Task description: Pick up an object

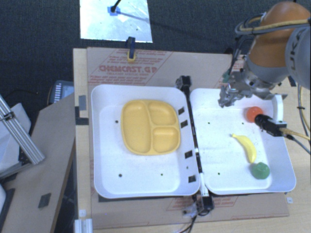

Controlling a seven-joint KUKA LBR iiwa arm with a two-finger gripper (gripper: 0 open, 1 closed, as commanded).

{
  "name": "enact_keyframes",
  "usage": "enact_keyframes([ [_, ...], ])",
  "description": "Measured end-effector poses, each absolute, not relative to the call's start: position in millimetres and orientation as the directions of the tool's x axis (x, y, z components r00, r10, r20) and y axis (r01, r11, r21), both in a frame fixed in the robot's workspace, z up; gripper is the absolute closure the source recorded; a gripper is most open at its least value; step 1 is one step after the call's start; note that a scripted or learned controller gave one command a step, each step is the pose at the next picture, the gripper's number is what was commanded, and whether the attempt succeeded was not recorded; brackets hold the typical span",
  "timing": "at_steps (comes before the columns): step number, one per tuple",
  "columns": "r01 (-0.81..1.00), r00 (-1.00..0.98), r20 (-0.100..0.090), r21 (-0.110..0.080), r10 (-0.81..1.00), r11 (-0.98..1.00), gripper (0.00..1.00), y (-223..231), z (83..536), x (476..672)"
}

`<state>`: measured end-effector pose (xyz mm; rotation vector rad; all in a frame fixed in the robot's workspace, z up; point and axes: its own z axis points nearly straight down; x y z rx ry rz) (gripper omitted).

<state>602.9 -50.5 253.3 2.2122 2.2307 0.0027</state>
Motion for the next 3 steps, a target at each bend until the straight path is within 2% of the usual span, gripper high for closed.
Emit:
enact_keyframes([
  [1,1.000,-0.009,0.002,-0.002,1.000,0.009,1.00,-5.6,235.2,576.1],
  [2,1.000,-0.010,0.002,0.000,1.000,0.010,1.00,42.1,236.3,557.5],
  [3,1.000,-0.010,0.002,-0.001,1.000,0.010,1.00,85.8,240.2,528.1],
])
